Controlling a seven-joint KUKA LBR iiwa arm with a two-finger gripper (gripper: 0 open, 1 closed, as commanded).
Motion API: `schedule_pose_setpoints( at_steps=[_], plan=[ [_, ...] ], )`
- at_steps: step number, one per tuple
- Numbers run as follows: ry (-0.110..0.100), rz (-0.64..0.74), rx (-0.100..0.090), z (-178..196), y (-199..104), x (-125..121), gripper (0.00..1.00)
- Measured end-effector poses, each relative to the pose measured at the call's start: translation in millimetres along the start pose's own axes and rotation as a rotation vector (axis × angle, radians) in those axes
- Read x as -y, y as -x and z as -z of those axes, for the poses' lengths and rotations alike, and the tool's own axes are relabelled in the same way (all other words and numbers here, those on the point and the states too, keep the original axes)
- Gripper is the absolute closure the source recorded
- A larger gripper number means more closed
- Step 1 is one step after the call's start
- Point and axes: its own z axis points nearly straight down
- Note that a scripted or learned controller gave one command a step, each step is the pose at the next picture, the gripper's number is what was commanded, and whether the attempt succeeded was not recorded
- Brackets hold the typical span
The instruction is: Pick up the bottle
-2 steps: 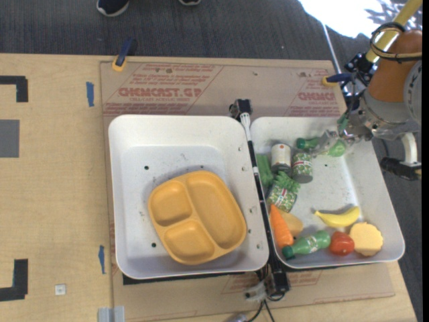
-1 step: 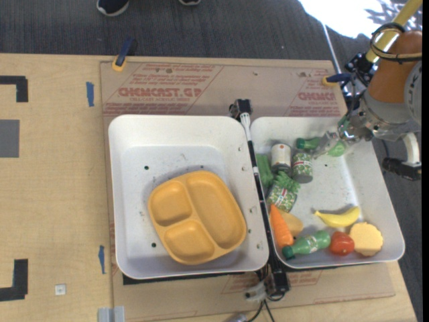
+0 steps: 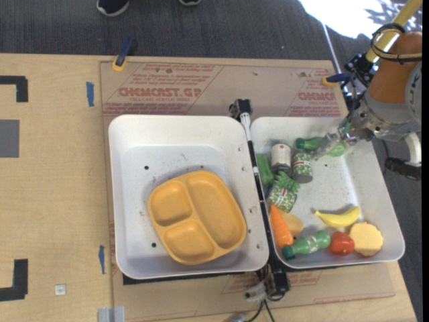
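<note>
Red "CHEMCAST GP" print on the brown cardboard sheet (image 3: 201, 89) (repeated at right, partly hidden), can labels unreadable

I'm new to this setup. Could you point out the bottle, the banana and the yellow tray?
bottle (image 3: 309, 243): camera view, on its green body, lying near the right bin's front.
banana (image 3: 338, 216): camera view, on the middle of its curve.
yellow tray (image 3: 196, 215): camera view, on the divider between compartments.

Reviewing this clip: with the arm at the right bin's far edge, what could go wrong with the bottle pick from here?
1. Two green bottles: one near the gripper at the far side, another at the near edge; the try may be ambiguous.
2. The far bottle sits tight against cans; fingers could catch or shove one instead.
3. The gripper is close to the right bin's wall, so a collision is possible.
</note>
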Motion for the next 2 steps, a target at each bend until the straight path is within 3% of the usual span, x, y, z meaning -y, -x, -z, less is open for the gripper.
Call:
schedule_pose_setpoints(
  at_steps=[1, 2],
  plan=[
    [-0.002, 0.003, 0.008, 10, 2, 2, 1.00],
    [0.026, 0.545, 0.047, 0, 4, 17, 1.00]
  ],
)
